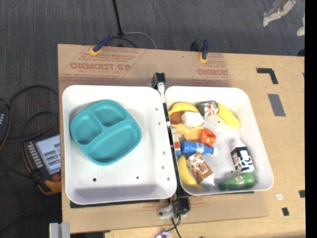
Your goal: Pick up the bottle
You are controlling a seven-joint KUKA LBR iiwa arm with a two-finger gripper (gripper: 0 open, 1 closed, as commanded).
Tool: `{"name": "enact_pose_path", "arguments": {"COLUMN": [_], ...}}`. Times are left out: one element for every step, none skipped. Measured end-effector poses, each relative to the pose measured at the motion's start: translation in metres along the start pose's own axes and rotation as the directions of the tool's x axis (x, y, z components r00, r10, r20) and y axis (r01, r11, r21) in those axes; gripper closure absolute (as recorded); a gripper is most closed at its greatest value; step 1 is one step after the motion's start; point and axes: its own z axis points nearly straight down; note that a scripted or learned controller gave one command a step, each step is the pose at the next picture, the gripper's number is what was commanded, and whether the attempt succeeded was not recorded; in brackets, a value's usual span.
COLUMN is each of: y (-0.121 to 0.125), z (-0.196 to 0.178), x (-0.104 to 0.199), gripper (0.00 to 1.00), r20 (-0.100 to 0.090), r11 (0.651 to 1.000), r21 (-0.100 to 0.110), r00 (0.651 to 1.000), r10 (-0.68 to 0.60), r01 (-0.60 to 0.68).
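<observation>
Three bottles lie in the right bin (257,133). A green bottle (238,182) rests on its side in the front right corner. Just behind it lies a white bottle with a dark label (241,159). A blue bottle with an orange cap (197,148) lies near the bin's middle, beside the left wall. My gripper (280,9) is a pale shape at the top right of the view, above the dark floor and well behind the bench, far from all the bottles.
Yellow bananas (181,108) (227,115) (184,171), a small can (208,107) and a brown carton (200,168) crowd around the bottles. A teal divided plate (105,131) sits in the left bin (119,182). Clamps (203,50) hold the board at the back.
</observation>
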Motion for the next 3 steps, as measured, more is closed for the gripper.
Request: {"name": "enact_pose_path", "arguments": {"y": [0.0,0.0003,0.0004], "z": [0.0,-0.0098,-0.0096], "x": [0.0,0.0003,0.0002], "gripper": [0.0,1.0,0.0], "r20": [0.0,0.002,0.002], "r11": [1.0,1.0,1.0], "r21": [0.0,-0.001,0.0], "r00": [1.0,1.0,1.0], "r10": [0.0,-0.001,0.0], "r01": [0.0,0.001,0.0]}}
